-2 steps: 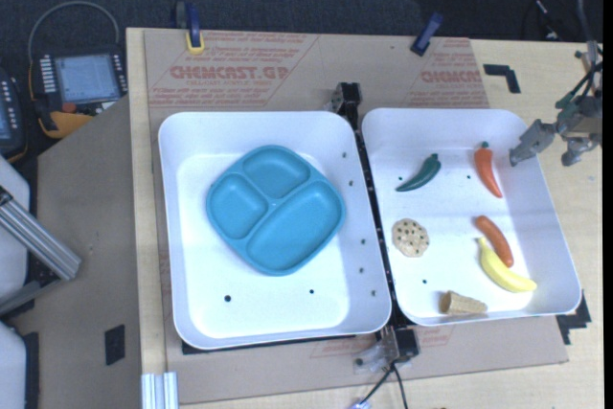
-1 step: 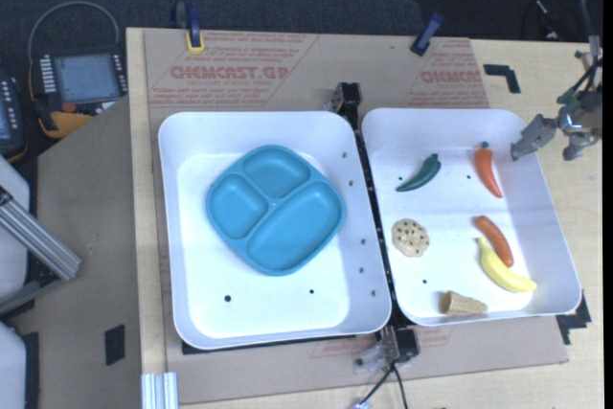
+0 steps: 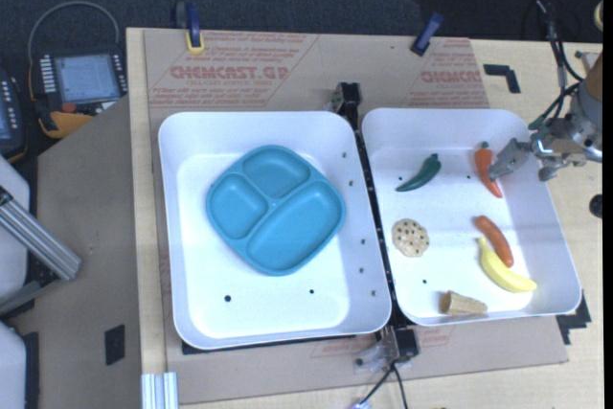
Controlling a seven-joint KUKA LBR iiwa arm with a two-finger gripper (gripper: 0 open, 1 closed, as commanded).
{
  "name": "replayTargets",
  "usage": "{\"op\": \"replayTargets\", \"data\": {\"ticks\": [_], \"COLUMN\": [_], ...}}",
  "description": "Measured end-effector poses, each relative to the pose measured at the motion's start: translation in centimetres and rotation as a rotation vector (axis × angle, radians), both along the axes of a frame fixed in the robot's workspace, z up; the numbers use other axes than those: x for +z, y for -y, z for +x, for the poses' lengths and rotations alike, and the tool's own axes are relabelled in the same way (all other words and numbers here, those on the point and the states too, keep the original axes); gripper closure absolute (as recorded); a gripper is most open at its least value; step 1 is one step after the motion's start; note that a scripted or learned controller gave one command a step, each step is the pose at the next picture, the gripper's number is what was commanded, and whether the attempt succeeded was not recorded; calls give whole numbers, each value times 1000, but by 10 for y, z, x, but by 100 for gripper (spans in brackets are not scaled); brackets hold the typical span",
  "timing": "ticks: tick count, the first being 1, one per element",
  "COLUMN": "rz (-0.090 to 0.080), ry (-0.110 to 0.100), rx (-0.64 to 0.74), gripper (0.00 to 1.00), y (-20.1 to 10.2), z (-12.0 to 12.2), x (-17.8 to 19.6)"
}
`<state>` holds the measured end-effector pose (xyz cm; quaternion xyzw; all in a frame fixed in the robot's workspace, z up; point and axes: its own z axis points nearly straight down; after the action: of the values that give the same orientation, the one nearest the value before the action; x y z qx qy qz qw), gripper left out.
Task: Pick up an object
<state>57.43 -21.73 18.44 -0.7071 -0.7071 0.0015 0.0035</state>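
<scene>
Camera view: claw hung beside the toy carrot, finger state undeterminable; carrot judged light, stiff, slippery plastic; best pinched across mid-body.

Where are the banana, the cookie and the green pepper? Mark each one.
banana (image 3: 505, 271): camera view, middle of its yellow curve.
cookie (image 3: 410, 238): camera view, centre of the round face.
green pepper (image 3: 420, 173): camera view, middle of its body.

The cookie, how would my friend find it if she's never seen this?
Look in the right white bin, the one with the toy food. Near its left wall, below the green pepper, lies the cookie. It is the only round, flat, tan piece, dotted with dark chips.
</scene>
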Motion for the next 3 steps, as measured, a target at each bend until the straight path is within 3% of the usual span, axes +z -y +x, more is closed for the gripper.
{"op": "replayTargets", "data": {"ticks": [2,3], "rz": [-1,-3], "ry": [1,8], "rx": [0,0], "gripper": [0,100], "y": [-8,-8], "z": [-3,-1], "x": [-103,-89]}}
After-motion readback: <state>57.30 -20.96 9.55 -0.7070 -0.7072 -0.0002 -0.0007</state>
